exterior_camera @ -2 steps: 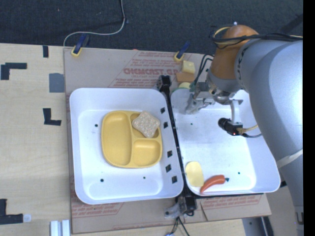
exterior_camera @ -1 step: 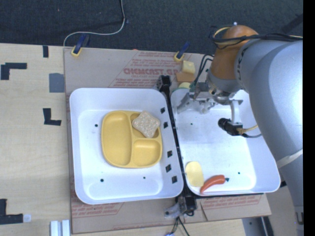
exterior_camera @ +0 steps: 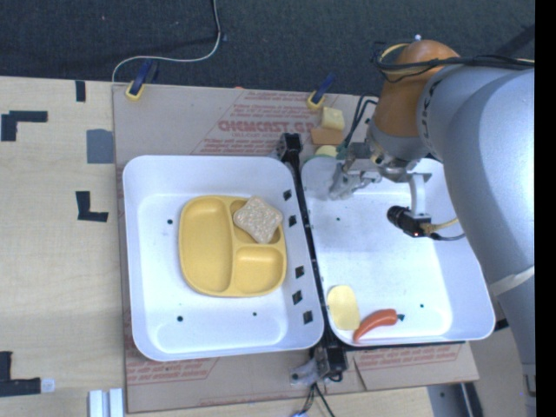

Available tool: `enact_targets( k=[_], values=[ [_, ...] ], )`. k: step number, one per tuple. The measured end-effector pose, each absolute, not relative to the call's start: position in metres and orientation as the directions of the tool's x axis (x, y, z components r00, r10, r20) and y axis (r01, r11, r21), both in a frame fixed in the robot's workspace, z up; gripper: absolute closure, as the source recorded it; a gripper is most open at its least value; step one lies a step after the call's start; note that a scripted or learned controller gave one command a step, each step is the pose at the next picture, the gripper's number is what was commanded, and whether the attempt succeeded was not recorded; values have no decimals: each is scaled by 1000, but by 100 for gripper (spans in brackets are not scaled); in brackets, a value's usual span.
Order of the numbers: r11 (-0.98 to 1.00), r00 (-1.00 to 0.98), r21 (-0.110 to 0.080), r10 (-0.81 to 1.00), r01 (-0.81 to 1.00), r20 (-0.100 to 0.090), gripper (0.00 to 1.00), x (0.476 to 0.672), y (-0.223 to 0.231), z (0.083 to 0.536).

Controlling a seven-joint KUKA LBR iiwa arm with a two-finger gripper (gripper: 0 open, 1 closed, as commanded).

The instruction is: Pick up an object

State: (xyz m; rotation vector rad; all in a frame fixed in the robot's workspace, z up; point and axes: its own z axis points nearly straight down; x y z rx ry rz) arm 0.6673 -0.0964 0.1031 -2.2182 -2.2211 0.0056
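My gripper hangs over the far left corner of the right bin, below the orange band of the arm. A pale yellow flat piece and an orange-red chili-shaped piece lie near the right bin's front edge, well away from the gripper. In the left bin sits a yellow divided plate with a tan, speckled bread-like piece resting on its upper right part. Nothing shows between the gripper's fingers.
Behind the bins, on the cardboard, lie a small yellow block, a tan block and a pale green round piece. A black divider runs between the bins. The grey arm body covers the right side of the right bin.
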Motion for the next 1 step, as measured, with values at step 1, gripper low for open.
enact_targets(
  k=[1],
  values=[
    [1,-1,-5,1000,1000,-1,0,667,-96,103]
  ],
)
